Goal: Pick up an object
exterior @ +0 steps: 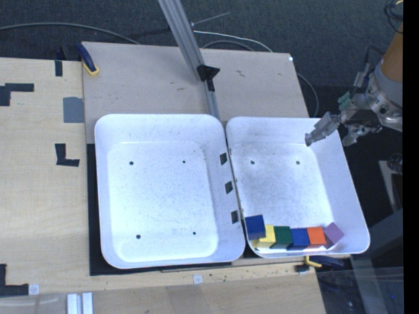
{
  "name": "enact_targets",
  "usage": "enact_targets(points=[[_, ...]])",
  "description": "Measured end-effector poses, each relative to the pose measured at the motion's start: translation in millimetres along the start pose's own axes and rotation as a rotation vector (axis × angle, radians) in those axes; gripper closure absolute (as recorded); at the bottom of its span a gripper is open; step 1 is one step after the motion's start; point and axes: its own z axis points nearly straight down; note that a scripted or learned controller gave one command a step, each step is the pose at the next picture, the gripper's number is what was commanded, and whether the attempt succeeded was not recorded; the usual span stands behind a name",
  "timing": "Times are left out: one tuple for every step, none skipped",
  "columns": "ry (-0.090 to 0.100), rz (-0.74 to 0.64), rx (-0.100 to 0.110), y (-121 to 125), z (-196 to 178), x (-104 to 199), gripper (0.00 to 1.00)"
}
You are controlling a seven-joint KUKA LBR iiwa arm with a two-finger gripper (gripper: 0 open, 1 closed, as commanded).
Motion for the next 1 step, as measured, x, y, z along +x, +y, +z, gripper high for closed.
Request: enact_targets(points=[[0.001, -0.005, 0.0, 9.6, 10.0, 31.1, 0.0]])
